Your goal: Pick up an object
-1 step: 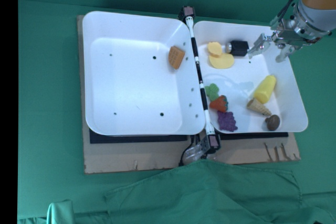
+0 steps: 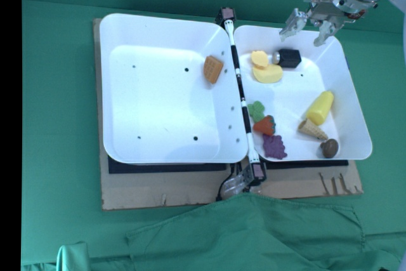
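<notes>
Camera view: pincer open, empty, above right bin.

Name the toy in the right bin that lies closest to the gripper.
The black block, at the bin's far end beside the yellow duck. It sits just below the gripper; every other toy lies farther toward the near end.

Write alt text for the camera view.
A grey robot arm's open gripper hovers above the far edge of the right bin, which holds small toys including a yellow duck and black block. The left bin holds an orange waffle piece.
</notes>
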`<move>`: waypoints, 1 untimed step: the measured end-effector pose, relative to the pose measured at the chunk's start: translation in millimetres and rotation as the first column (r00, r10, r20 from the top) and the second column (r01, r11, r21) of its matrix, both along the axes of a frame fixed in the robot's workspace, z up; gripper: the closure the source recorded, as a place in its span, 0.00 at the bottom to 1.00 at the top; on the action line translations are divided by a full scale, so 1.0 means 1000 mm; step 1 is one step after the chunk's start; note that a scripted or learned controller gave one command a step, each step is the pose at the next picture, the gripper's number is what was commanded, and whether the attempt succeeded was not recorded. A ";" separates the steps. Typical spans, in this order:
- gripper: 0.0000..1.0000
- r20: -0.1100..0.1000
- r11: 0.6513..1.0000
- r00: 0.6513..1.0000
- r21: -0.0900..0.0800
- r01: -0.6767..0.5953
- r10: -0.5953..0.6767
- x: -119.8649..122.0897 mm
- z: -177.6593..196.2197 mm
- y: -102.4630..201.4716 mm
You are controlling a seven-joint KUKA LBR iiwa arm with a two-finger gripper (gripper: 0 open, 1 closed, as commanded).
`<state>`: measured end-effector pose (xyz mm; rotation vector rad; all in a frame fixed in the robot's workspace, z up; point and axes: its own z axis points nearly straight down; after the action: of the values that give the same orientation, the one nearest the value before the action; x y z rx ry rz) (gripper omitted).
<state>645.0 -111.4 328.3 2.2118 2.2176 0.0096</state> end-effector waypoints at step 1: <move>0.00 -0.017 1.000 1.000 0.001 0.012 -0.012 -0.078 -0.064 -0.027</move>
<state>566.8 -138.4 264.7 2.2342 2.2141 -0.0081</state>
